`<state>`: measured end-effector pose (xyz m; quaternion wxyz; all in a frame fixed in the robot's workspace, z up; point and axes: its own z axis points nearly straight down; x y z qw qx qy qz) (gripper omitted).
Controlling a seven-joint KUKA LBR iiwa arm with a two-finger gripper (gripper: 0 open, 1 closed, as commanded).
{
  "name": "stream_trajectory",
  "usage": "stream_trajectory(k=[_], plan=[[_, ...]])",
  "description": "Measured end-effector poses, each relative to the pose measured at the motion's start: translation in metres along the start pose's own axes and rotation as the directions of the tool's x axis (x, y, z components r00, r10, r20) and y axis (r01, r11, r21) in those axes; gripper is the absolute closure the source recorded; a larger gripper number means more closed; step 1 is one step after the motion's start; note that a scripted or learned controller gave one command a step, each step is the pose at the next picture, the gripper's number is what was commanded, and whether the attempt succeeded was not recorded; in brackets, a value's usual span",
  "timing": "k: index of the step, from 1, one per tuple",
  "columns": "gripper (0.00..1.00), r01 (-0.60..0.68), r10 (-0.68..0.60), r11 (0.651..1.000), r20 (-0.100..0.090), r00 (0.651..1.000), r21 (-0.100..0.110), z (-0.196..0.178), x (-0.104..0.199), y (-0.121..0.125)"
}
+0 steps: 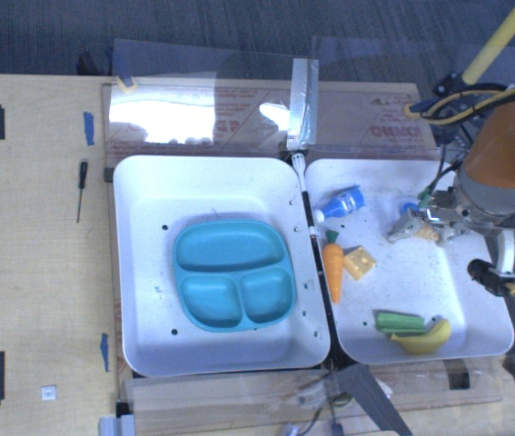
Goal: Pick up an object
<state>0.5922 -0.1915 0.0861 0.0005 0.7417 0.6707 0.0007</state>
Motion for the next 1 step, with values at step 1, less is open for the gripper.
stream_trajectory(k=[1], plan=[[0.0,0.06,-0.06,0.998,0.001,0.998,-0.003,0.0004,0.0128,0.0307]])
